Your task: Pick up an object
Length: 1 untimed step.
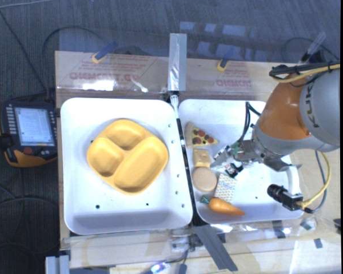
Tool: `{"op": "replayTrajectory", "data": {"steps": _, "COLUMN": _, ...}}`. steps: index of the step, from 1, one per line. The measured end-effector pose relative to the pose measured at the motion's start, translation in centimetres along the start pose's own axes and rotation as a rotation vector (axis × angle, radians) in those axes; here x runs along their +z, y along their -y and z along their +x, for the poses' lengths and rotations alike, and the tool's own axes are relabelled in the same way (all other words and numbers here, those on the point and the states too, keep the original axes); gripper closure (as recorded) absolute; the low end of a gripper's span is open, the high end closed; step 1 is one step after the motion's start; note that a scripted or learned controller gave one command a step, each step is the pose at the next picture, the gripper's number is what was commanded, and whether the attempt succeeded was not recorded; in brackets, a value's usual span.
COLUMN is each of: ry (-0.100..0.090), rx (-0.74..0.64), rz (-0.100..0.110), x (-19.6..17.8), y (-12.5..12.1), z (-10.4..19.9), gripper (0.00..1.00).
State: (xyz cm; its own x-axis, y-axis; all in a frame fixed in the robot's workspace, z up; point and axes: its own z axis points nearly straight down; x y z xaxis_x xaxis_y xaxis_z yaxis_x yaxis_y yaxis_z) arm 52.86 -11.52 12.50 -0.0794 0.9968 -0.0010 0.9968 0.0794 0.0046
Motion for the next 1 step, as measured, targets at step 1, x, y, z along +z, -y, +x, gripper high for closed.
{"op": "replayTrajectory", "data": {"steps": 1, "ry": 0.0, "rx": 0.195, "rz": -0.007, "x": 3.59, "y": -3.23, "z": -4.79, "gripper": 0.0}}
